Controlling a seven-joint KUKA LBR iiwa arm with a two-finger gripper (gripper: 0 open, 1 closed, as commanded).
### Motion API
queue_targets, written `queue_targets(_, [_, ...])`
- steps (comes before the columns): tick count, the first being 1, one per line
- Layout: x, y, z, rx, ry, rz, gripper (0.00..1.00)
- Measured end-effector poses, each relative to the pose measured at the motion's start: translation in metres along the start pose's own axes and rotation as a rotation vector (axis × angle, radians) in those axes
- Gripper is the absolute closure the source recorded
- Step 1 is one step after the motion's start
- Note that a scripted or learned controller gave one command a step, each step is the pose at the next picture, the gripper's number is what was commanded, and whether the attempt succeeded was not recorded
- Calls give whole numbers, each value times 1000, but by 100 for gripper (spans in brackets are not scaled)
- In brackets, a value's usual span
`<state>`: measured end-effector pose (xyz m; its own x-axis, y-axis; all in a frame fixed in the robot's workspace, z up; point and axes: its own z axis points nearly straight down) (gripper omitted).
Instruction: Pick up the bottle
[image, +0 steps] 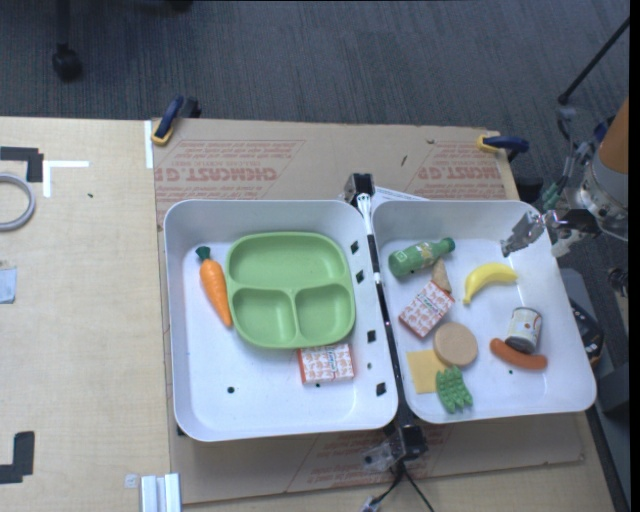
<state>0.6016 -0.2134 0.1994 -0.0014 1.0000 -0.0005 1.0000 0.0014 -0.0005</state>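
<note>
My gripper (524, 232) is hovering at the right bin's (575, 385) far rim, arm cut off; finger state: cannot tell. Bottle (419, 257) is lying well apart.

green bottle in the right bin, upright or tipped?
Tipped. The green bottle lies on its side on the right bin's floor, cap toward the banana.

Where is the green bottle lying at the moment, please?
The green bottle lies on its side in the right bin, near its upper-left corner, just above the red carton.
</note>
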Motion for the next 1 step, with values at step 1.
queue_targets(1, [0, 0, -10, 0, -1, -3, 100])
